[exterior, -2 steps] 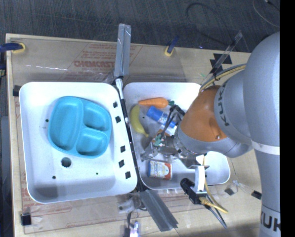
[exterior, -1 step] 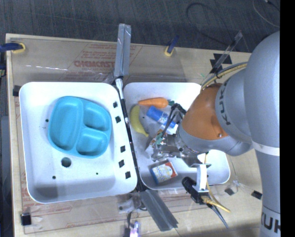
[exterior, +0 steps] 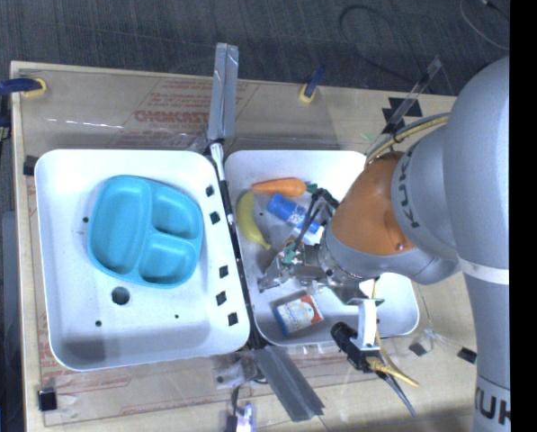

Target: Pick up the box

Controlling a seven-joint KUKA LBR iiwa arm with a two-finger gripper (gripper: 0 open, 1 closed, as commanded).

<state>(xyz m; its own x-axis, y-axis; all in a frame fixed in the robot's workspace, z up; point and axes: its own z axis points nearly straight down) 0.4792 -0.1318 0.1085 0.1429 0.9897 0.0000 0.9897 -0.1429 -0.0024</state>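
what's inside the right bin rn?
Inside the right white bin: an orange carrot, a yellow banana, a blue bottle and a small white printed box. The grey arm covers the bin's right part, so anything beneath it is hidden.

You are looking down on two bins sitting side by side on the bench [exterior: 115,115]. In the left bin [exterior: 61,331], a divided tray [exterior: 147,230] is lying toward the far side. In the right bin [exterior: 398,318], the box [exterior: 298,314] is lying near the front wall. Behind it, a banana [exterior: 249,220] is lying along the left wall, with a bottle [exterior: 289,211] just to its right and a carrot [exterior: 280,187] behind the bottle. The arm [exterior: 430,205] is reaching in from the right, hanging over the right bin's middle.
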